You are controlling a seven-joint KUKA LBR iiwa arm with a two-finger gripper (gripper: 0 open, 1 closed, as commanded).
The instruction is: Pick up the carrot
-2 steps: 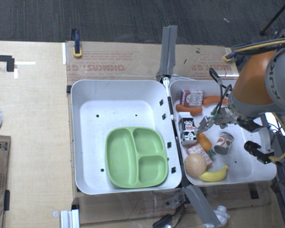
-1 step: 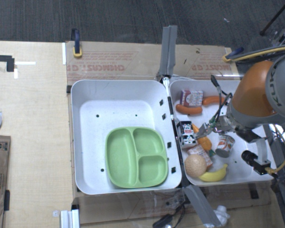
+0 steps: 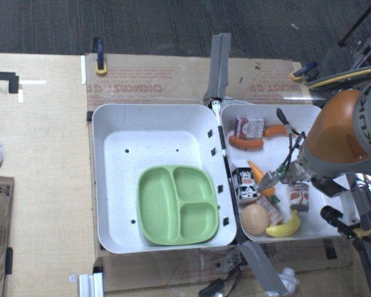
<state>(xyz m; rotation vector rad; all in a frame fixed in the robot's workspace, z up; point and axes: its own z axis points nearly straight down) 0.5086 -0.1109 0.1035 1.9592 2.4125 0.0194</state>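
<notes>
Orange carrot [image 3: 258, 173] lies in the right-hand white bin [image 3: 230, 113], slanted, roughly mid-bin near the left wall, with a small black-and-white package [image 3: 245, 185] just beside it on the left and a tan round item [image 3: 255, 218] below. Gripper [image 3: 273, 179] sits low in the same bin, its tip just right of the carrot's lower end, close to or touching it; contact cannot be confirmed at this resolution. Finger state: cannot tell, the tool is too small and cluttered against the bin contents. Nothing is seen lifted. Other contents: banana [image 3: 283, 226] at the bottom edge, a red sausage-like item [image 3: 245, 143] and a pink-white packet [image 3: 250, 127] near the top. Left bin [image 3: 105, 166] carries a green divided plate [image 3: 178, 204]. Judged step: approach or closing-in on the carrot, pick not yet done. Next move, as I read it, calls for centring the tool across the carrot's narrow width, closing firmly, then rising straight up. Risk: neighbours crowd the carrot, so a stray finger may nudge the package or catch the wrong item.
</notes>
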